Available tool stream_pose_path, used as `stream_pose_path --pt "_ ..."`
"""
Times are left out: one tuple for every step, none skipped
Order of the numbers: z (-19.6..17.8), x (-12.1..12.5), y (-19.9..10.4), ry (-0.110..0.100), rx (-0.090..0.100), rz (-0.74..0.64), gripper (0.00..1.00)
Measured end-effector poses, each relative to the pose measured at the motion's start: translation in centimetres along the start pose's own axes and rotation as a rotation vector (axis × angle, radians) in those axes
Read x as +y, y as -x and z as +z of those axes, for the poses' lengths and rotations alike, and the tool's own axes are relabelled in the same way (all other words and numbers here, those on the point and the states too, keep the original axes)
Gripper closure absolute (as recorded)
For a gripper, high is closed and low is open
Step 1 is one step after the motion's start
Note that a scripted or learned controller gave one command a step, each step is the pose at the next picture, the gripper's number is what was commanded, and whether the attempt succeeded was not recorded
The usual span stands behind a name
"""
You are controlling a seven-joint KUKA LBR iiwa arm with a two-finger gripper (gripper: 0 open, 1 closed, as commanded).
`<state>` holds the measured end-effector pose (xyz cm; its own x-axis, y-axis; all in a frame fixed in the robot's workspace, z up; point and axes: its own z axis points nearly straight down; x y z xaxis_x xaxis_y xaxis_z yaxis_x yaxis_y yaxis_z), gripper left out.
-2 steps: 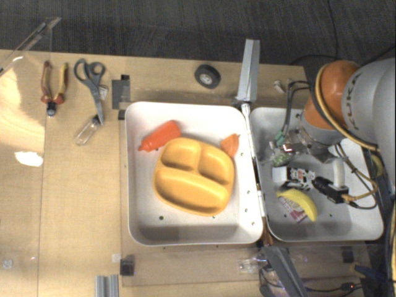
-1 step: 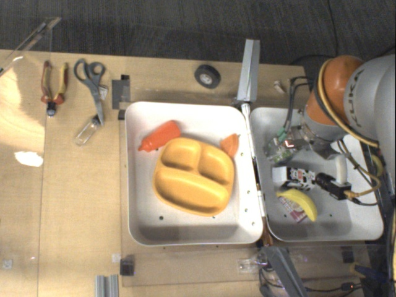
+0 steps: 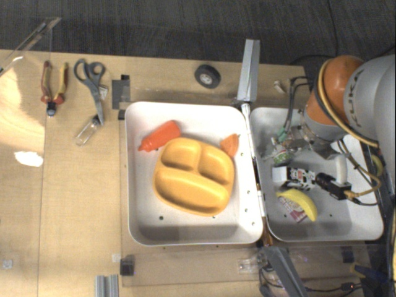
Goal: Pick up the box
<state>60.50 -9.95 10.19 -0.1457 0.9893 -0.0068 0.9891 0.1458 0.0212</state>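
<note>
Closest up is the grey arm (image 3: 365,98) with its orange band, which blocks a big chunk of the right bin (image 3: 371,231). The claw (image 3: 286,148) hangs low over that bin's near-left part, tangled up in wires and small clutter. I honestly can't tell whether it's open or closed, and nothing is visibly gripped.

The box (image 3: 299,176), which I think is the small white printed thing, lies on the bin floor just below and slightly right of the claw. It's close by but not in it. A banana (image 3: 301,202) sits just beyond the box, further from the claw.

So progress-wise the arm is in the right neighbourhood, but the grab and the lift are both still to do.

Well off to the claw's left, the other bin (image 3: 185,237) holds a yellow tray (image 3: 193,175) and an orange bottle (image 3: 159,136). Neither matters here.

Hard to read: the arm covers the bin's far-right corner, and there's something flat half tucked under the banana that I can't identify.
</note>
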Motion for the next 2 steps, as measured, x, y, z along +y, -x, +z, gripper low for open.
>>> stream_pose_path --pt "1.3 4.9 2.5 -0.082 0.037 -0.083 0.00" --pt "-2.1 -1.4 1.8 -0.012 0.007 -0.320 0.00"
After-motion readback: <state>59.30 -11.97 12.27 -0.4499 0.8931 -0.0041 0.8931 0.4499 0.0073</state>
